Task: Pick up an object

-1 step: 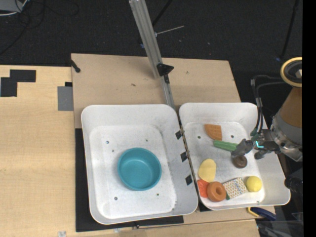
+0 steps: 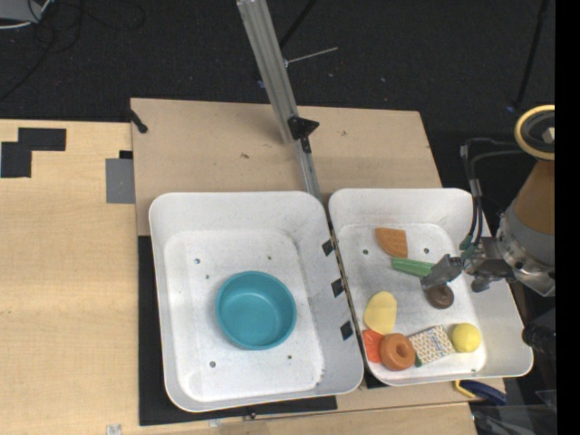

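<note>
Just below gripper [image 2: 441, 276], brown disc [image 2: 439, 296].

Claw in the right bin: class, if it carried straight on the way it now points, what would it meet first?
Probably the small brown round object just below the claw, with the bin floor beneath it. The green piece lies close beside, so from this slanted view depth is uncertain.

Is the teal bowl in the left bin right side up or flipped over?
Right side up. The teal bowl shows its open mouth and inner floor to the camera, with the rim on top, resting on the left bin floor.
</note>
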Controlling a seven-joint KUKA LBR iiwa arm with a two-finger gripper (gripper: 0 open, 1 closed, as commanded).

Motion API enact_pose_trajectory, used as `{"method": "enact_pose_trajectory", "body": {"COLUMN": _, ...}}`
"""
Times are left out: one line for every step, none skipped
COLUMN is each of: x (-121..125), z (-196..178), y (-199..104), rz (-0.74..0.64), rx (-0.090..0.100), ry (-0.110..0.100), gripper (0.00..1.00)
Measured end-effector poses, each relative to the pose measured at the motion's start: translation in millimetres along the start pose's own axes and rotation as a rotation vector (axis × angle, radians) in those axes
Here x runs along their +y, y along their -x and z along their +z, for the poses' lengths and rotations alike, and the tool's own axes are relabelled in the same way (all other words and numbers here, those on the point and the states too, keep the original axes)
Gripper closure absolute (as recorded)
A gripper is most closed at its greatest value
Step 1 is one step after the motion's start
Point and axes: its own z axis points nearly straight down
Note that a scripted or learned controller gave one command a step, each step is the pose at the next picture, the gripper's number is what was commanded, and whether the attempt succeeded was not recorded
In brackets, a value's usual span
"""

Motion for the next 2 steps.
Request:
{"method": "enact_pose_trajectory", "body": {"x": 7, "z": 58, "y": 2, "rz": 0.0, "rx": 0.001, "ry": -0.005, "gripper": 0.0}}
{"method": "enact_pose_trajectory", "body": {"x": 9, "z": 112, "y": -8, "rz": -0.001, "rx": 0.001, "ry": -0.005, "gripper": 0.0}}
